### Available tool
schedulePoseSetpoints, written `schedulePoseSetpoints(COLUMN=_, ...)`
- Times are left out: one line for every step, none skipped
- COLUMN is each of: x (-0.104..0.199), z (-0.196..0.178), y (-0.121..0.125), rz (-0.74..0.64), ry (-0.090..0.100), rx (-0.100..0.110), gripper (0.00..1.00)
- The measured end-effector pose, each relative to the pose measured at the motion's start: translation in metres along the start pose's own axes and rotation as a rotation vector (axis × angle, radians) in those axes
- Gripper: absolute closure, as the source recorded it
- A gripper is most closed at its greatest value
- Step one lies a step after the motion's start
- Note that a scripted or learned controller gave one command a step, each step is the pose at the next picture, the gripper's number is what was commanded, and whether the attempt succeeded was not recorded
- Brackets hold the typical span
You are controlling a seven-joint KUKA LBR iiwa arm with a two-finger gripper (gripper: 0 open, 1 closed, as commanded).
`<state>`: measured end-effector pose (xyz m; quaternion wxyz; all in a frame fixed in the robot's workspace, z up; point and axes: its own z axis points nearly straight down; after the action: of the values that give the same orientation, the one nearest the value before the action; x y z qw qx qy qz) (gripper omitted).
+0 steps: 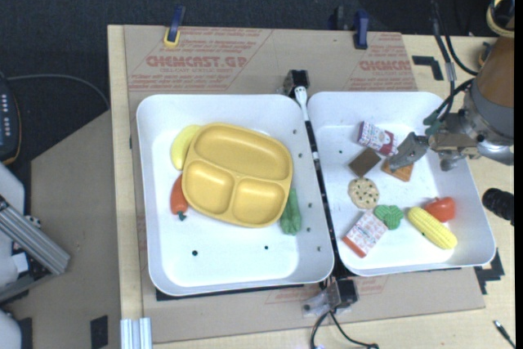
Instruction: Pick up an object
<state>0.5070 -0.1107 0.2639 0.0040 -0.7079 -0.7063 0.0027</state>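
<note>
Hovering claw (411,149) in right bin (470,249), orange wedge (399,171) just beneath

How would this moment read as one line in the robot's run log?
phase: reaching | gripper: over right white bin, beside small orange-brown wedge | held: nothing visible | left white bin: yellow divided plastic tray

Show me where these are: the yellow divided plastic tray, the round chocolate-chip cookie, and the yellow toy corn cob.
yellow divided plastic tray (237,174): camera view, left bin, ridge between its compartments.
round chocolate-chip cookie (363,193): camera view, right bin, centre of its face.
yellow toy corn cob (432,227): camera view, right bin, middle of the cob.
</note>
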Motion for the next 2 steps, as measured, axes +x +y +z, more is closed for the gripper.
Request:
schedulePoseSetpoints(x=0.0, z=-0.004, y=0.002, rz=-0.003, ry=-0.002, rx=-0.009, gripper=0.0)
schedulePoseSetpoints(x=0.006, z=0.055, y=-0.005, rz=-0.002, ry=0.0, rx=-0.002, gripper=0.0)
